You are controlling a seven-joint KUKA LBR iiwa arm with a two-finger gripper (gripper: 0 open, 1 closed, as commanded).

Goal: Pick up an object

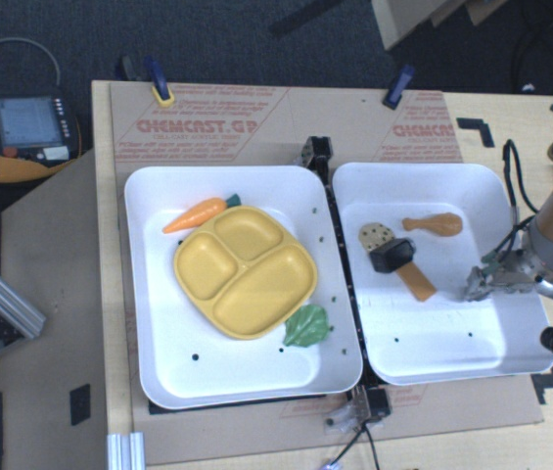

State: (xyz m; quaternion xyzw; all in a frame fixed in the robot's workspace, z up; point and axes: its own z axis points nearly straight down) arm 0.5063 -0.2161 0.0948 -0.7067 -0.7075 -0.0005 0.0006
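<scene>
One brush (399,259) lies left of the end effector (480,284).

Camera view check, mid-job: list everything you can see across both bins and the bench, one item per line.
Left bin: one, white, bench left.
Right bin: one, white, bench right.
Divided plate: one, yellow, middle of left bin.
Carrot: one, orange, at the plate's upper left.
Leaf: one, green, at the plate's lower right.
Brush: one, black head, tan handle, right bin.
Wooden spoon: one, tan, right bin, above the brush.
Gripper: one, grey, right bin's right side.
</scene>
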